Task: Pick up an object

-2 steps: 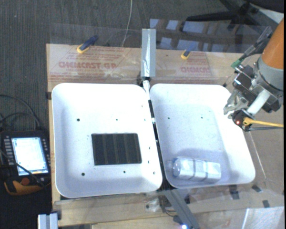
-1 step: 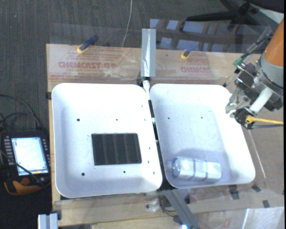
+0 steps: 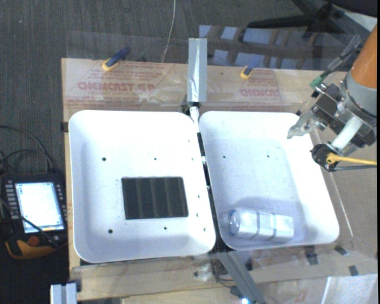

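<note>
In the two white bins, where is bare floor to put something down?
Right bin: bare from its far wall down to the clear bottle lying along the near wall; the tool hangs at its far right rim. Left bin: bare along the far wall and left side; the dark ridged pad takes the near middle.

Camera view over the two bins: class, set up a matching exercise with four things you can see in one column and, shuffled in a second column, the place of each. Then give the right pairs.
Things:
1. dark ribbed panel
2. clear plastic bottle
3. gripper
4. handheld screen unit

Places:
A. lying on its side near the front of the right bin
B. on the floor to the left of the bench
C. flat in the left bin
D. over the right edge of the right bin

Pairs: 1-C, 2-A, 3-D, 4-B
</note>
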Available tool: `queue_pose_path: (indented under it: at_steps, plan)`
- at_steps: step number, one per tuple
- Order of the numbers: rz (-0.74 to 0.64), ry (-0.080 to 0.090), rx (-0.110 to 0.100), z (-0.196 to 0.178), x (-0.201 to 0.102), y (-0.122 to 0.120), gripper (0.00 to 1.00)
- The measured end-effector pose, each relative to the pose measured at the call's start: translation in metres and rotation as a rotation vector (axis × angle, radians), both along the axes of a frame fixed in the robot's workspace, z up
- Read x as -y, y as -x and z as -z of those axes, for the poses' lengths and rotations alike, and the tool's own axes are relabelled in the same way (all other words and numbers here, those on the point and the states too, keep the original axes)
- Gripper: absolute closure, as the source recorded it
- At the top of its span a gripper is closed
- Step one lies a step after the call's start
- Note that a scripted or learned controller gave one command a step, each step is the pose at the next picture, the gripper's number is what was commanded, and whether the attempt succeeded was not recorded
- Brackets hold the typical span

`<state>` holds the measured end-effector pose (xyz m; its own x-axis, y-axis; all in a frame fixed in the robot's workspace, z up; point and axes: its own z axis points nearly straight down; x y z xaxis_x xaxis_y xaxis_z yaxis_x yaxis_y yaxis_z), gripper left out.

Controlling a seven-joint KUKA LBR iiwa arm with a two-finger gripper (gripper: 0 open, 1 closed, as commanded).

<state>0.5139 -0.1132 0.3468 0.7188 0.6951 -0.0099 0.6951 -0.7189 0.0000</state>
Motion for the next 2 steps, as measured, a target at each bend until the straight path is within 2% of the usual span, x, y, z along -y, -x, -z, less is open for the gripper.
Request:
queue_pose_path:
  at_steps: [1, 2]
  plan:
    - [-0.051, -0.003, 0.005, -0.044, -0.037, -0.036, 0.0]
    - [0.112, -0.004, 0.005, -0.087, -0.016, -0.031, 0.0]
